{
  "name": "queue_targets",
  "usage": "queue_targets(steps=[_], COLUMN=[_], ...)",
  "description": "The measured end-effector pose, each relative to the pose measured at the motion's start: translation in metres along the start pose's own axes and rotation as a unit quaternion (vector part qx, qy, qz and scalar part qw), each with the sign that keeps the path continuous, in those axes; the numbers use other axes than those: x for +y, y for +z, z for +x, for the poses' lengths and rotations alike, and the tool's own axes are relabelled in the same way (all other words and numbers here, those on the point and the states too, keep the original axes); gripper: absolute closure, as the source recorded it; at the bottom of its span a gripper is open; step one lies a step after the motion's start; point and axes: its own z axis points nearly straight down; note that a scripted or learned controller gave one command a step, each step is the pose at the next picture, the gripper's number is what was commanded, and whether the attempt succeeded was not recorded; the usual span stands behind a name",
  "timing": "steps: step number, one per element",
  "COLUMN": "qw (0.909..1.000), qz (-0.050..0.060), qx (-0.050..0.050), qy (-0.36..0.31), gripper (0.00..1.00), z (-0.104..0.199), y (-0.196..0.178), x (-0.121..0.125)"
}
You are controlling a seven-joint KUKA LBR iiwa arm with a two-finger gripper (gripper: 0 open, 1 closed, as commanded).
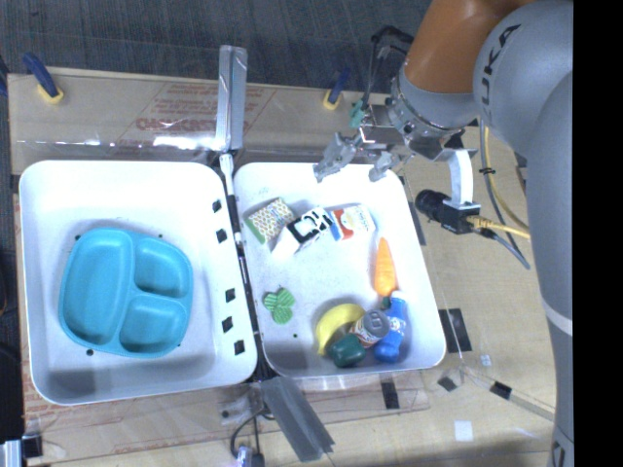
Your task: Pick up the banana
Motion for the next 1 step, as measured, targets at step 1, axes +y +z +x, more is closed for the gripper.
queue_targets(steps=[1], qw=[0.9998], qz=[0.000], qx=[0.001], qy=[-0.018], gripper=[0.00], z=[0.0107], y=[0.1612], x=[-0.0392])
